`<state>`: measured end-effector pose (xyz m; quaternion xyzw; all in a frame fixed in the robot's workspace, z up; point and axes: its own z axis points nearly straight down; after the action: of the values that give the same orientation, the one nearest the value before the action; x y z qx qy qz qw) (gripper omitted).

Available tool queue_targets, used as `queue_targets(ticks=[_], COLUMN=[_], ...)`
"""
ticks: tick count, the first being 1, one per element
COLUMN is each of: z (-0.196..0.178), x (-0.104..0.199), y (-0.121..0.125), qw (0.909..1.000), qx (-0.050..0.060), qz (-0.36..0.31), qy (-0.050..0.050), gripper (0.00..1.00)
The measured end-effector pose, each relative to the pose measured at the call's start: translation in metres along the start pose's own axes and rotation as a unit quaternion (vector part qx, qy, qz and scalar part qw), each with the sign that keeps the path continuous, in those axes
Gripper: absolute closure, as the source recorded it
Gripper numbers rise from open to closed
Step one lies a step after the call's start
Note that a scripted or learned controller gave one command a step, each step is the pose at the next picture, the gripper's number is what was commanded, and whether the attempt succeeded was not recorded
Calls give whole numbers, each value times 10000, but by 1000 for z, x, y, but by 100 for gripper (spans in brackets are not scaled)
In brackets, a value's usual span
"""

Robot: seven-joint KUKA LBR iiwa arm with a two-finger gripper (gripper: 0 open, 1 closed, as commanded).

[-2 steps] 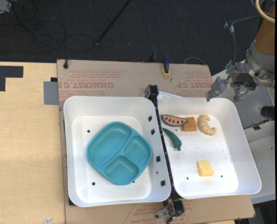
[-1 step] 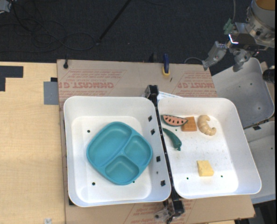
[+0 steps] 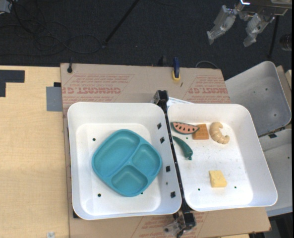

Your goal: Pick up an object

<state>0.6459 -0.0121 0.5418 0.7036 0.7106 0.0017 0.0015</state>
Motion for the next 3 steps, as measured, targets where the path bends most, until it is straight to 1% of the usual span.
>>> queue_targets(ticks=[1, 2, 3], z=[147, -1, 198], x=[93, 139, 186], y=[-8, 1, -3], qw=[9999, 10000, 9999], qx=[137, -5, 147], qz=[2, 10, 24], qy=[-5, 4, -30], gripper=[0, 0, 0])
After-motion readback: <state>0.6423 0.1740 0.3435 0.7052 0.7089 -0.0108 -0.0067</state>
